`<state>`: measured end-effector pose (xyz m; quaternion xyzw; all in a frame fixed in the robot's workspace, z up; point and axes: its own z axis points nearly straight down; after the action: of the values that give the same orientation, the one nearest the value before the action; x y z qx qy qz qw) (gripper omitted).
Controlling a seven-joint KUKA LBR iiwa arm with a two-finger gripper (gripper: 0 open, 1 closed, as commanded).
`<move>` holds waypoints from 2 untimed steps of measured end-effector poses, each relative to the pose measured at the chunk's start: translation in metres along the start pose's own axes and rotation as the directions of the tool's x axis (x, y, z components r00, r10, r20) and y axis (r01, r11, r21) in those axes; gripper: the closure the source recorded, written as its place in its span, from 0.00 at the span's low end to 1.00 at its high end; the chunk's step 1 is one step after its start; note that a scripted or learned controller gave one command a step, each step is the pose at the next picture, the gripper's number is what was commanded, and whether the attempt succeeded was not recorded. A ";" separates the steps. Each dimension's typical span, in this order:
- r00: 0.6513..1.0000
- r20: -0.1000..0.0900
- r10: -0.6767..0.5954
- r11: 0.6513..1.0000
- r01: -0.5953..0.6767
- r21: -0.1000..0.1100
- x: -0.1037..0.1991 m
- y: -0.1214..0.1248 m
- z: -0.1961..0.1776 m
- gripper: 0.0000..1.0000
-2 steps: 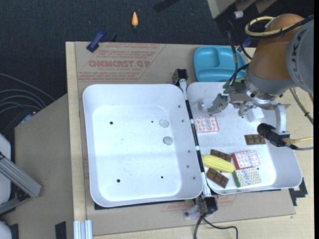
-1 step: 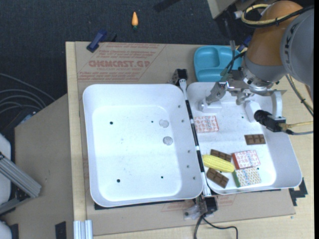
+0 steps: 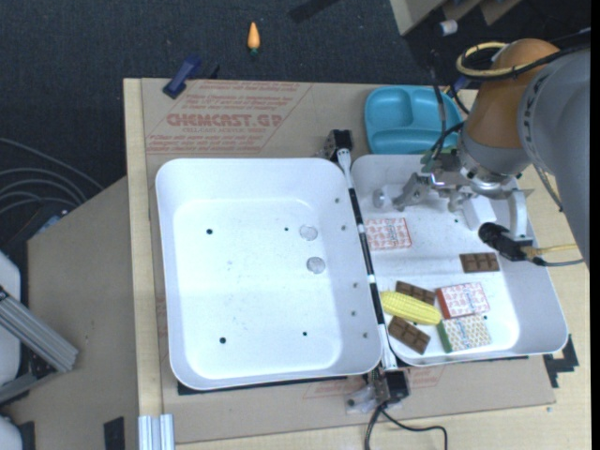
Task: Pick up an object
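Behind the white bins (image 3: 187, 181), brown board (image 3: 225, 111) reads "CHEMCAST GP"; whether the pincer (image 3: 398, 197) is clenched, I cannot tell.

Your bench (image 3: 234, 111) is a tan board. Sitting on it: two white bins (image 3: 258, 270) (image 3: 539, 298) and a blue tray (image 3: 405, 118).

Quick tally: two white bins, the left bin (image 3: 253, 270) and the right bin (image 3: 534, 293). In the right one I count three patterned cards: one up by the divider (image 3: 387, 233), a red-print one (image 3: 463, 299) and a green-edged one (image 3: 466, 333). Three chocolate bar pieces too: (image 3: 479, 262), (image 3: 415, 293), (image 3: 409, 334). One corn cob (image 3: 410, 307). Behind the bins, one blue tray (image 3: 405, 120). Off the counter, one little carrot (image 3: 253, 36).
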<state>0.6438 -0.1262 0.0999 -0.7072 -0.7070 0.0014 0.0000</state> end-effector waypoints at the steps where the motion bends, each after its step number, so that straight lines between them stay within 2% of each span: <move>1: 1.000 -0.003 0.000 1.000 0.000 0.000 -0.023 -0.028 -0.044 0.00; 2: 1.000 0.000 0.000 1.000 0.000 -0.004 -0.075 -0.020 -0.047 0.00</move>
<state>0.6238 -0.2011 0.1474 -0.7071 -0.7071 -0.0002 -0.0013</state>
